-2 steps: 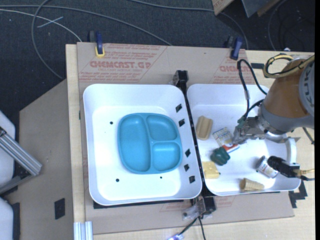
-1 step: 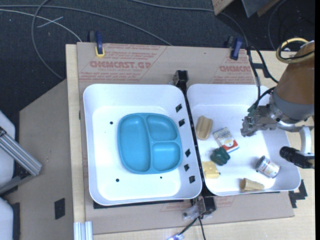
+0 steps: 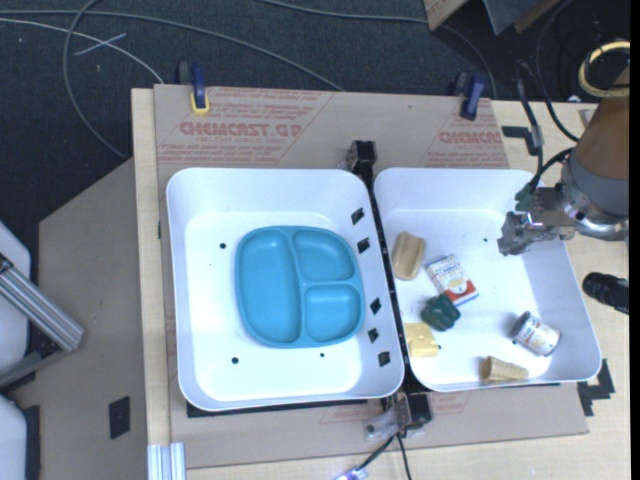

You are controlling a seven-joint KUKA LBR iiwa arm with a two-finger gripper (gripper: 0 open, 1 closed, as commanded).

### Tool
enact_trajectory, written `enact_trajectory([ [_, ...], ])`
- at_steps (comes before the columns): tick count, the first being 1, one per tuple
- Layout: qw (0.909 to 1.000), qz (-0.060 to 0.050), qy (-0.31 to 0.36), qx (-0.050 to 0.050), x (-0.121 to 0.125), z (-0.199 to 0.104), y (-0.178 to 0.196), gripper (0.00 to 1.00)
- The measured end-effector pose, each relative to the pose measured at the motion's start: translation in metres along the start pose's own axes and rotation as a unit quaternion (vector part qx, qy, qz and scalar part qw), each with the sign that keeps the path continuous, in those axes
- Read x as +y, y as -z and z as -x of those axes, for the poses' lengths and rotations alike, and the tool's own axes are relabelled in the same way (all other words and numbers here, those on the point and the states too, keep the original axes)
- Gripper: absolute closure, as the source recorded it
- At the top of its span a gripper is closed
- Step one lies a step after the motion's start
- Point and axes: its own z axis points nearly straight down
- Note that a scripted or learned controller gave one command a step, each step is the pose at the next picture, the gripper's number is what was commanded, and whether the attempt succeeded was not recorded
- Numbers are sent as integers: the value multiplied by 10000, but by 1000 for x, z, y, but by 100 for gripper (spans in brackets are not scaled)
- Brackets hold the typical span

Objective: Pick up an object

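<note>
The right bin [image 3: 480, 193] holds several small objects: a tan bread-like piece [image 3: 407, 255], a small red and white packet [image 3: 451, 277], a dark green lump [image 3: 439, 313], a yellow wedge [image 3: 421, 341], a small metal can [image 3: 535, 333] and a tan chunk [image 3: 504, 370]. My gripper [image 3: 522, 233] hangs over the right part of this bin, above bare white floor, to the right of the packet and above the can. Nothing shows between its fingers.
The left bin [image 3: 200, 218] bears a blue divided plate [image 3: 299, 285]. A black divider with clips [image 3: 372, 268] runs between the bins. Clamps [image 3: 199, 88] hold the cardboard-covered bench at the back. Cables trail over the dark floor behind.
</note>
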Motion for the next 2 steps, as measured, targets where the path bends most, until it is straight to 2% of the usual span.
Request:
enact_trajectory([
  [1,10000,-13,2,3,1,0,28,100],
  [2,10000,-25,29,16,27,-54,24,100],
])
